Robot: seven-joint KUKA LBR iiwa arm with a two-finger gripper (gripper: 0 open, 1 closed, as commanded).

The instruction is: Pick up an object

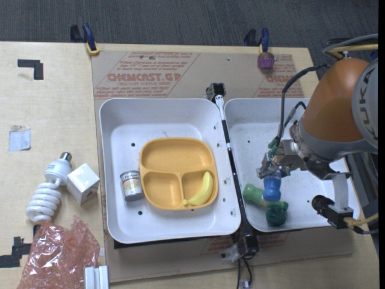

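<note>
My gripper (273, 172) hangs low over the middle of the right bin (252, 131), reaching in from the right. A blue cylinder (272, 189) stands upright with its top between the fingers, and the jaws are closed against it. Its lower end overlaps a light green piece (253, 194) that lies on the bin floor. A dark green lump (277, 214) sits just in front of that, near the bin's front wall.
The left bin (114, 131) holds a yellow divided tray (162, 158) with a banana (203, 191) in it, and a small tin can (130, 185) beside the tray. A light bulb (49, 188), a white cube (83, 182) and crumpled plastic (57, 254) lie on the bench at the left.
</note>
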